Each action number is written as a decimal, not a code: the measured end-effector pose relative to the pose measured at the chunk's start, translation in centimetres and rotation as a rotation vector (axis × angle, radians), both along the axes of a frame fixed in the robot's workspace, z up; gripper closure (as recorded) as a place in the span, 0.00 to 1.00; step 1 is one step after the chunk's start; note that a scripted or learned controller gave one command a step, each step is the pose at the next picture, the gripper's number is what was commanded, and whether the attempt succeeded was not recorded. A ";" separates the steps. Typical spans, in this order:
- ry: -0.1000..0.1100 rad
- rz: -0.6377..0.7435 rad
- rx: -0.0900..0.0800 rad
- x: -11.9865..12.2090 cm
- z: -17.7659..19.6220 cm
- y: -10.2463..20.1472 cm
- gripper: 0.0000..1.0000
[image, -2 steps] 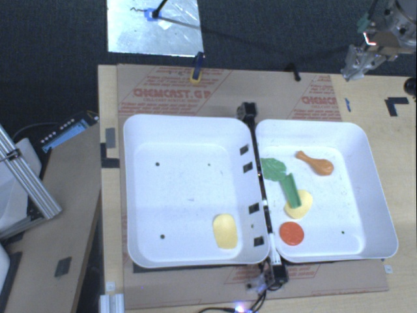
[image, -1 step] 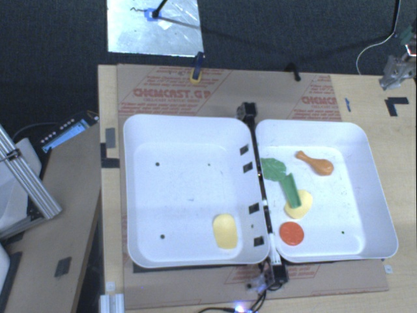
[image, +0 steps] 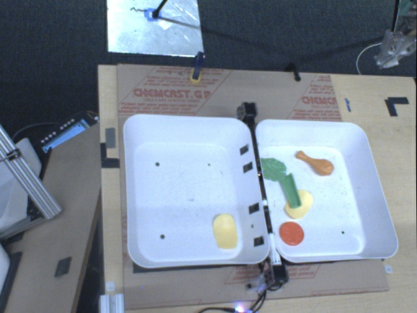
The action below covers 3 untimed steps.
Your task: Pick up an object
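1. Two shallow white bins sit side by side on the surface, the left bin point(image: 140, 175) in the middle of the frame and the right bin point(image: 365, 175) toward the right of it. Their inner walls meet along a line marked by small black clips point(image: 247, 167).
2. In the left bin a pale yellow object point(image: 225, 231) lies alone near the lower right corner, close to the dividing wall.
3. The right bin holds the rest of the things, gathered in its left half.
4. An orange drumstick-shaped toy point(image: 315, 162) lies toward the top of that bin, apart from the others.
5. A green leafy piece point(image: 273, 169) lies just beside the dividing wall. A dark green stick point(image: 290, 189) runs down and to the right from it, its lower end lying over a yellow piece point(image: 301, 206).
6. A red-orange disc point(image: 291, 233) lies flat below the yellow piece, near the bin's lower left corner.
7. Both bins rest on a cardboard sheet point(image: 169, 90) with red lettering, and a yellow and blue clip point(image: 196, 69) sits at its upper edge.
8. A silvery sheet point(image: 154, 16) lies on the dark floor at the upper left of the frame.
9. Whether the hand is released or clenched cannot be told here.
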<state>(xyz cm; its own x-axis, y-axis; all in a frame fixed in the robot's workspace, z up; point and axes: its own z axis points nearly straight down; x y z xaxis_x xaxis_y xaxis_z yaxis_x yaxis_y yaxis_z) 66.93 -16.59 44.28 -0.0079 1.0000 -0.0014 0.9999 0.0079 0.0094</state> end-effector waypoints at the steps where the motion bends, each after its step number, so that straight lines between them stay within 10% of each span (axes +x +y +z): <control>1: 0.005 -0.008 -0.001 -0.1 -0.4 -4.3 1.00; 3: 0.005 -0.003 -0.001 -0.1 4.5 -4.0 1.00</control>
